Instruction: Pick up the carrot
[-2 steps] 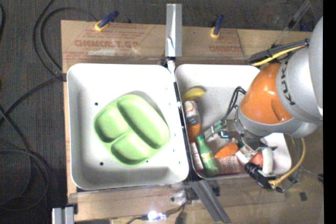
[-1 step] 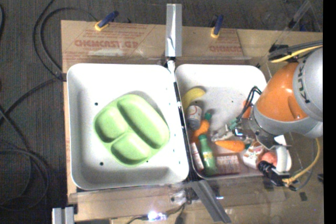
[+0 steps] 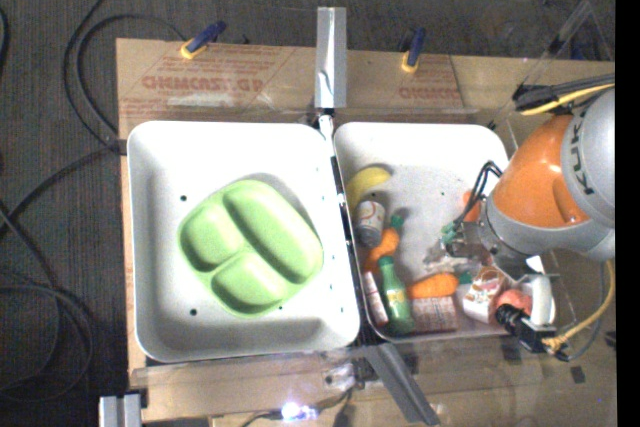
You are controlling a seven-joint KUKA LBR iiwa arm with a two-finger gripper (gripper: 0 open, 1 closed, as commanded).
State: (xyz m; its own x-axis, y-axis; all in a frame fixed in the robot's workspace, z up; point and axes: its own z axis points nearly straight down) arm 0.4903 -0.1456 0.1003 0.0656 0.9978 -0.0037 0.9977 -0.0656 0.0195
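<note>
Right now the arm (image 3: 560,185) reaches over the right bin (image 3: 430,140) from the right, and its fingers (image 3: 455,240) hang low above the bin's floor near its right side; whether they are open or closed cannot be told. The carrot (image 3: 385,240) lies tilted by the bin's left wall, just below a small can (image 3: 369,213) and a banana (image 3: 367,180), apart from the fingers. Below it stands a green bottle (image 3: 394,295), and an orange piece (image 3: 434,286) lies just beside that, near the front wall. The left bin (image 3: 160,155) holds a green divided plate (image 3: 252,245). Both bins sit side by side on the table (image 3: 250,80).
</note>
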